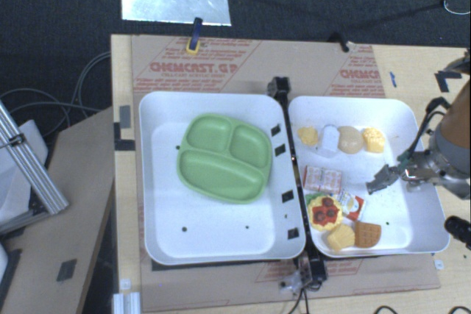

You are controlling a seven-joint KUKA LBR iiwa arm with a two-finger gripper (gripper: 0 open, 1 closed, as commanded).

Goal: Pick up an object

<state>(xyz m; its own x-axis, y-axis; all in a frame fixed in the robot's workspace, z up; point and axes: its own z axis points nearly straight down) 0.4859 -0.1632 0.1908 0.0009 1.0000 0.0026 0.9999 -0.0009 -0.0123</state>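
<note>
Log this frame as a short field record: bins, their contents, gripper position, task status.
left bin: holds a green divided plate
right bin: small toy food pieces, clustered along its left side and far end
items near front: pizza slice, yellow block, brown waffle
items at far end: yellow piece, beige round piece
gripper: over right bin, right of the clear packet
task status: nothing seen held

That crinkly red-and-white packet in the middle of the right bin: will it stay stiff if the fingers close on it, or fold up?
The packet lies flat and looks thin like a wrapper, so it would probably flex or crumple rather than stay stiff. It looks light for its area and may slide on the smooth floor of the right bin when nudged. Being flat, it should not roll.
</note>
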